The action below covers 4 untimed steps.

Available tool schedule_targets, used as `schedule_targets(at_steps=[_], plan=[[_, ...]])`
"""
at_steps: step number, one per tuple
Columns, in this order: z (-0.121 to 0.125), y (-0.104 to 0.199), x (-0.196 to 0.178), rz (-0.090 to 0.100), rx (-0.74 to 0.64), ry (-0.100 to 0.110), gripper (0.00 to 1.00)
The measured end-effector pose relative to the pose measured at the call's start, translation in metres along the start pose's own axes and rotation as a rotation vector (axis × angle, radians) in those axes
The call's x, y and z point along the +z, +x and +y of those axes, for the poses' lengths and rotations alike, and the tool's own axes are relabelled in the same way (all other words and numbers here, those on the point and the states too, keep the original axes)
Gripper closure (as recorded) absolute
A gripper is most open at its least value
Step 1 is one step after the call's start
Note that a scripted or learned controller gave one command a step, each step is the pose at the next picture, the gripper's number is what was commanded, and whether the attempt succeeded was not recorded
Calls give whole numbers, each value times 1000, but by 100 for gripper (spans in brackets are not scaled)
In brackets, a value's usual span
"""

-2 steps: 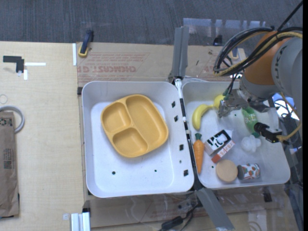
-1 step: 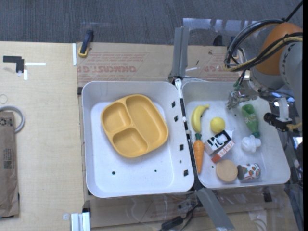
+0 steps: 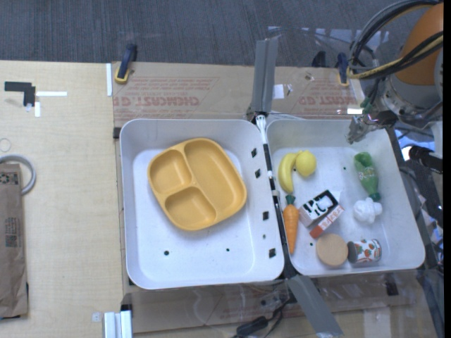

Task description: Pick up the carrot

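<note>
The carrot point(image 3: 290, 225) is orange with a small green top and lies lengthwise along the left wall of the right bin point(image 3: 412, 210), just below the banana. My gripper point(image 3: 361, 122) hangs over the bin's far right corner, well up and to the right of the carrot and just above the green bottle. Nothing is visibly held in it.
Around the carrot in the right bin lie a banana point(image 3: 286, 171), a lemon point(image 3: 306, 163), a black-and-white box point(image 3: 322, 208), a green bottle point(image 3: 366, 175), a white lump point(image 3: 366, 209), a brown disc point(image 3: 331, 250) and a small can point(image 3: 364, 251). The left bin point(image 3: 141, 259) holds a yellow divided plate point(image 3: 196, 183).
</note>
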<state>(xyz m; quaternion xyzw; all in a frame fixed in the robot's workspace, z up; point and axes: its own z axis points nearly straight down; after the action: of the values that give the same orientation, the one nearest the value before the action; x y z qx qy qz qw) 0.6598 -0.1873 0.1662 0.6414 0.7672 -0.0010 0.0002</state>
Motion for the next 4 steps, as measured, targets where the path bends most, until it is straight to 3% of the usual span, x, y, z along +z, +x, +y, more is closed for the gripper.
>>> schedule_targets(at_steps=[1,2,3,4], plan=[[11,64,5,2,-102,2,100],[-30,147,-22,2,-288,2,100],[-39,84,0,2,-241,3,100],[3,21,-6,0,-386,0,100]])
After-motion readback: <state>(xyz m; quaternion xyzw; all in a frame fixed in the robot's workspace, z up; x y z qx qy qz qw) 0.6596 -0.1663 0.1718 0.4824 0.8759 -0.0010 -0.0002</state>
